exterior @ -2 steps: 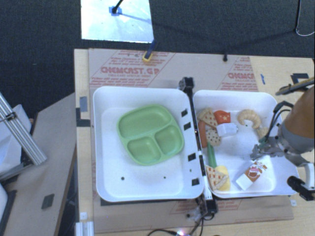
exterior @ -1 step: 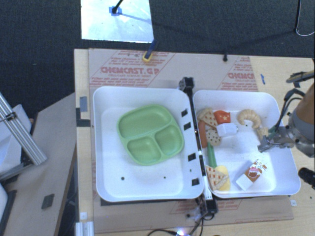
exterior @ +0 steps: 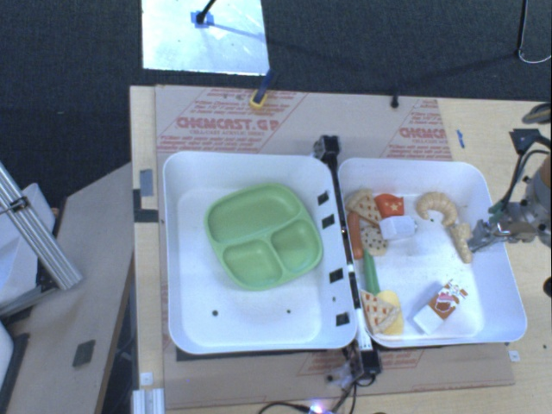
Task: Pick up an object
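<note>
The gripper (exterior: 479,234) sits low at the right bin's (exterior: 504,304) right edge, seemingly reaching for the croissant (exterior: 438,203) near the far edge; whether it grips anything, I cannot tell.

- Green divided plate (exterior: 263,235), 3 compartments, lay in the left white bin (exterior: 185,317).
- 2 bins sat side by side, joined along a black clipped seam (exterior: 338,248).
- Board beneath bore red "CHEMCAST" lettering (exterior: 226,123).
- Shiny square sheet (exterior: 204,24) lay on dark carpet above the bench.
- Metal frame rails (exterior: 34,231) stood at far left.
</note>
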